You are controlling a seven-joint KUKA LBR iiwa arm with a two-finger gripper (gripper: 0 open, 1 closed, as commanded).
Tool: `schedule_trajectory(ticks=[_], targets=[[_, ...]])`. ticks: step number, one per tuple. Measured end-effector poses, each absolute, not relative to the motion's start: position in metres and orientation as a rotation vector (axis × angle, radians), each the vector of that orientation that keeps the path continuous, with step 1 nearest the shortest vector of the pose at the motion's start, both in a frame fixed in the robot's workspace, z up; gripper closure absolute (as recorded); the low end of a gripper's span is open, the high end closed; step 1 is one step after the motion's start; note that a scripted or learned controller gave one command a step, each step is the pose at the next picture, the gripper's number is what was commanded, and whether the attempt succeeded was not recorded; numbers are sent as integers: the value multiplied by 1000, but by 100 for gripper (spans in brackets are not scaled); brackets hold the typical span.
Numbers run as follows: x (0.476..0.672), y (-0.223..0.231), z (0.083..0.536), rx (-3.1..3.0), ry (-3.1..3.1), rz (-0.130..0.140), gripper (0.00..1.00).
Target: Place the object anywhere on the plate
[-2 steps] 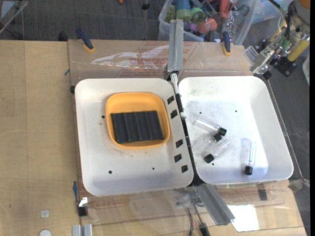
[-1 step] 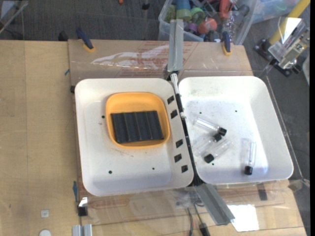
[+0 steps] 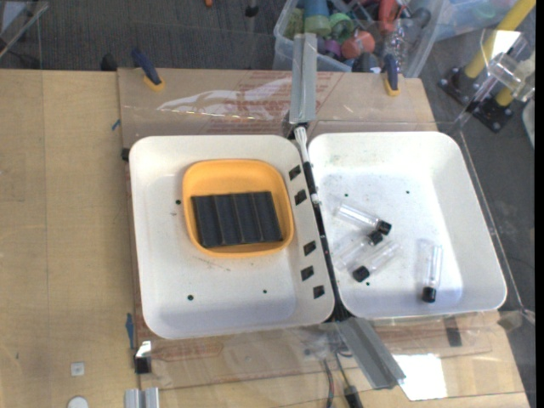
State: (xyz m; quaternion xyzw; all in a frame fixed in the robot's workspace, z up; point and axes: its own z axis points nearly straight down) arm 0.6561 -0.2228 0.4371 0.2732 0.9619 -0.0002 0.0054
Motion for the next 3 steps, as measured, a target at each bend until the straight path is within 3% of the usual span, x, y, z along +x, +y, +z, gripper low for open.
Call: schedule_trajectory(ticks=[3], targets=[[656,-221,437,-22,3135,1,100]])
